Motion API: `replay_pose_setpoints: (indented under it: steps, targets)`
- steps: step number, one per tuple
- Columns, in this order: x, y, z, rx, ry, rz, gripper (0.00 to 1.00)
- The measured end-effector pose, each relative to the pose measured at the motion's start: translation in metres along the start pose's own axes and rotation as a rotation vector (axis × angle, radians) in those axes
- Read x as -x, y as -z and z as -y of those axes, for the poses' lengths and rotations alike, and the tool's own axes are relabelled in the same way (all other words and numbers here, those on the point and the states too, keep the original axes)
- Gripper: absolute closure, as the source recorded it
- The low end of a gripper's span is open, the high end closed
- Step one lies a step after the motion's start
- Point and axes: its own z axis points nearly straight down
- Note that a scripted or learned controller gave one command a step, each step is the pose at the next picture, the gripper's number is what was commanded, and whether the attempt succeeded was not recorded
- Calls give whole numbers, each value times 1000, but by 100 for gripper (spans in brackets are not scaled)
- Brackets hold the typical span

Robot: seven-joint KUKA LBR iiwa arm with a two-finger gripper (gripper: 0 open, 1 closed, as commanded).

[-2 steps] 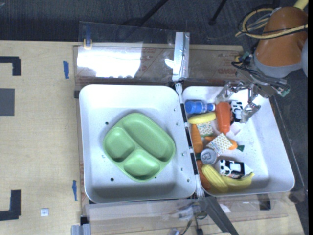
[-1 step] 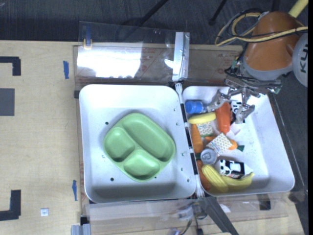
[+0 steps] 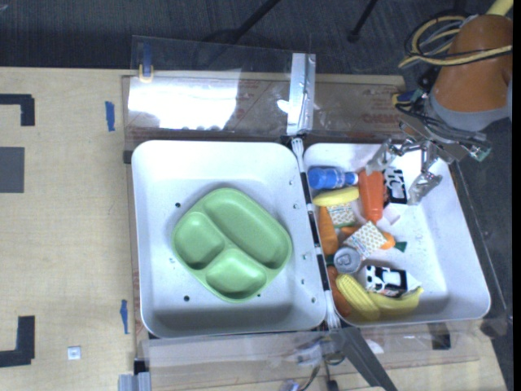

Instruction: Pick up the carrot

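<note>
The carrot [image 3: 372, 195] is an orange stick lying lengthwise in the upper left part of the right bin [image 3: 444, 251]. It sits among other items, just right of a yellow piece [image 3: 335, 195]. My gripper [image 3: 404, 173] hangs over the bin's upper right, a little right of the carrot's top end. Its metal fingers [image 3: 427, 177] stand apart, open, with nothing held. A small black-and-white item [image 3: 396, 184] lies under them.
The right bin's left side is crowded: a blue bottle [image 3: 330, 177], an orange item [image 3: 326, 230], a patterned packet [image 3: 366, 239], a can [image 3: 348, 260], a banana [image 3: 370, 300] and a cow-patterned toy [image 3: 383, 279]. A green divided plate [image 3: 232, 241] lies in the left bin [image 3: 155, 186].
</note>
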Motion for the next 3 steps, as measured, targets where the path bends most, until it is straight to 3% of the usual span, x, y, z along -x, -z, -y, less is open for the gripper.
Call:
replay_pose_setpoints:
  steps: [1, 2, 3]
  targets:
    - [25, -33, -60, 6, 493, -2, 0]
    - [28, -20, -57, 0, 487, 5, 100]
    - [30, -11, -57, -2, 481, 11, 100]
